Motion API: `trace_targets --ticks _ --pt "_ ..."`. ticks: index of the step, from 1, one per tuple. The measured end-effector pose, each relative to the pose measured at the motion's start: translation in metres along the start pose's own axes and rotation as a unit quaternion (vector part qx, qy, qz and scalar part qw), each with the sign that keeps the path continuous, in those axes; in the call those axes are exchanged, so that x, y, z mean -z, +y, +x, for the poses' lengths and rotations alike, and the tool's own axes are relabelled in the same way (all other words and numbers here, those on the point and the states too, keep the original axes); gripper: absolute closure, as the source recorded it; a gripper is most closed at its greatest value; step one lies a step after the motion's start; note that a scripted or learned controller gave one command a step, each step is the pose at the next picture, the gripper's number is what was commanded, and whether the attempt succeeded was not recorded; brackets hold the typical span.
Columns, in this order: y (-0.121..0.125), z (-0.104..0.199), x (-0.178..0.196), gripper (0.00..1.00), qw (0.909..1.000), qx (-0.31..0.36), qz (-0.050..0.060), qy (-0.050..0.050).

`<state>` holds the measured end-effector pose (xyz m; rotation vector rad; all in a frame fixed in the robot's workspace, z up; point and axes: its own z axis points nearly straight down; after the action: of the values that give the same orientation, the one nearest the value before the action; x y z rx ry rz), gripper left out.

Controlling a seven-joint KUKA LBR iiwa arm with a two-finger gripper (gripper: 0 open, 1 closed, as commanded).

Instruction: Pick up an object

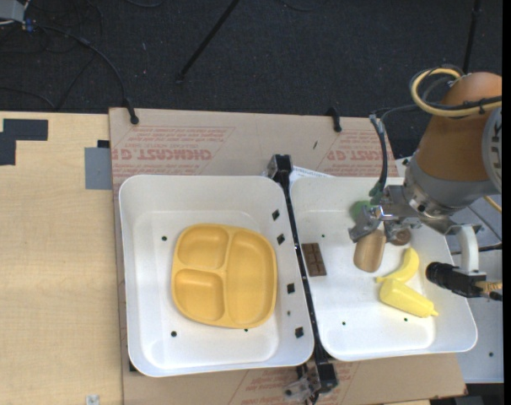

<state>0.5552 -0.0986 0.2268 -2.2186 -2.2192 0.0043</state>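
Pincer (pixel 369 230) sits at the right bin's (pixel 340 344) 12 o'clock, directly above a tan block (pixel 369 252), grip state undeterminable; banana (pixel 405 268) adjacent.

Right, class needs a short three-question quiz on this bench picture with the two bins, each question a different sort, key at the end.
1. True or false: the yellow divided plate lies in the left bin.
2. Which sits just below the end effector? A) tan cylinder B) yellow divided plate C) dark brown block
3. Fill in: the yellow banana-shaped toy lies in the ____ bin.

Key: 1 true; 2 A; 3 right.
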Motion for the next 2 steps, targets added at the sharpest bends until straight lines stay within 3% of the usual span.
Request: trace_targets --ticks 2 --pt "-0.016 0.092 0.006 1.0 1.0 0.0 0.0 0.0"
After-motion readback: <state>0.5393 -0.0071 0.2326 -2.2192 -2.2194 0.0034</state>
